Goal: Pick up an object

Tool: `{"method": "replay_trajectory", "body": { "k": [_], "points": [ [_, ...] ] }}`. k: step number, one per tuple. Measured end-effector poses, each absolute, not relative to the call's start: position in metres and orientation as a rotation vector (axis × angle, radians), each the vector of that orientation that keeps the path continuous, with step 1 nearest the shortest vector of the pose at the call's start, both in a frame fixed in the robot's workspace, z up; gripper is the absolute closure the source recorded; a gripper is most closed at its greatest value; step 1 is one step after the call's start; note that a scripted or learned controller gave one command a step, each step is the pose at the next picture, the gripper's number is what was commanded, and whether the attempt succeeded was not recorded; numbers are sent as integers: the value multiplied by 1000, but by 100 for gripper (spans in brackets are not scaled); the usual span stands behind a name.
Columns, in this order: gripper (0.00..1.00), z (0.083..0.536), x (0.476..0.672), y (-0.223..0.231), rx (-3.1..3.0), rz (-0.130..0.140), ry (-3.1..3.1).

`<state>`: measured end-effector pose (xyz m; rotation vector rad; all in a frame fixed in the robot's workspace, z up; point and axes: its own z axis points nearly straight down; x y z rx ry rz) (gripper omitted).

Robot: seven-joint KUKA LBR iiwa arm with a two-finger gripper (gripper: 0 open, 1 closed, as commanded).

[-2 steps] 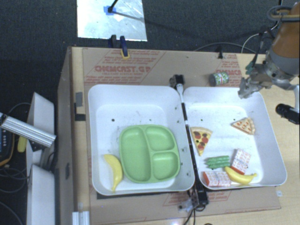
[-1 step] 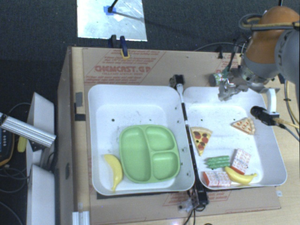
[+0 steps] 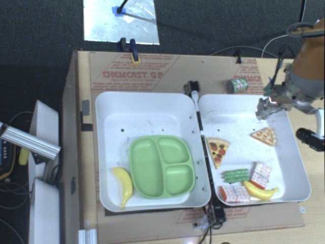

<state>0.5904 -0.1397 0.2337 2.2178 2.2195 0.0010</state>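
Observation:
In the right bin (image 3: 304, 179) lie two pizza slices, one (image 3: 218, 150) near the divider and one (image 3: 264, 135) further right, with a green bean pod (image 3: 235, 175), a yellow banana (image 3: 260, 191) and two red-and-white packets (image 3: 261, 173) (image 3: 234, 193) at the front. The gripper (image 3: 264, 107) hangs over the back right of that bin, just behind the right pizza slice. Nothing shows between its fingers.
The left bin (image 3: 117, 111) bears a green divided plate (image 3: 161, 165) and a second banana (image 3: 123, 185). A small can (image 3: 237, 85) lies on the cardboard behind the right bin. A blue clamp (image 3: 134, 49) stands at the bench's back edge.

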Motion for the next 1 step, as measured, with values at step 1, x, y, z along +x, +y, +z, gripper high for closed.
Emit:
{"method": "replay_trajectory", "body": {
  "k": [1],
  "points": [
    [100, 164, 644, -84, 2217, 1, 2226]
  ]
}}
